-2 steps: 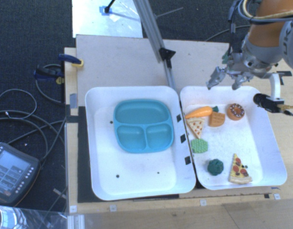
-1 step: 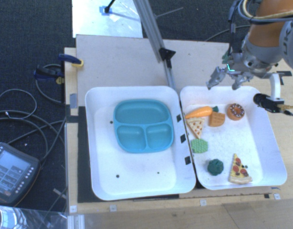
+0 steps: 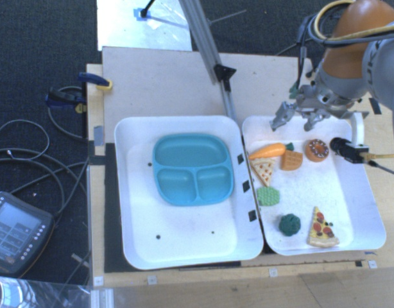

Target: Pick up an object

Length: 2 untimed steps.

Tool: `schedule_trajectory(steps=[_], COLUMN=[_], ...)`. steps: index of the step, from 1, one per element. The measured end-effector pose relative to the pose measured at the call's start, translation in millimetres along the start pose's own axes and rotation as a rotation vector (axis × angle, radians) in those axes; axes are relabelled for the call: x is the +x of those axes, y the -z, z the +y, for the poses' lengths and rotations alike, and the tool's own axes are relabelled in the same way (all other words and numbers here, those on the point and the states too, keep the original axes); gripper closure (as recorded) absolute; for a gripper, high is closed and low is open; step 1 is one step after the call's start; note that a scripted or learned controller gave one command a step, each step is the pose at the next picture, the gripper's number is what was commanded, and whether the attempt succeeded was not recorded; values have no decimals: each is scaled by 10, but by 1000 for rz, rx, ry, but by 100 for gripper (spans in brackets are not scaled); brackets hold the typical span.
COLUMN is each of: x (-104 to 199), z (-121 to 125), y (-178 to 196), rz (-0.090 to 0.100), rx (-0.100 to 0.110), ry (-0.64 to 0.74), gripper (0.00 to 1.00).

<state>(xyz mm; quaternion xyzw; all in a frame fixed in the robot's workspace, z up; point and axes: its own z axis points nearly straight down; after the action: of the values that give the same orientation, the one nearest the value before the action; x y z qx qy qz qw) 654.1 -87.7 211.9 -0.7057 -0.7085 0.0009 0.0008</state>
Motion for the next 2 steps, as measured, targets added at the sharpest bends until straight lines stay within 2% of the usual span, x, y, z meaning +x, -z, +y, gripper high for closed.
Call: schedule_trajectory(steps=[1,2], x=[16,16], z=[3,20], y=[-629,-1123], rz=[1,-2], rx=[3,-7], ry=[-2,-2], gripper=[0,0])
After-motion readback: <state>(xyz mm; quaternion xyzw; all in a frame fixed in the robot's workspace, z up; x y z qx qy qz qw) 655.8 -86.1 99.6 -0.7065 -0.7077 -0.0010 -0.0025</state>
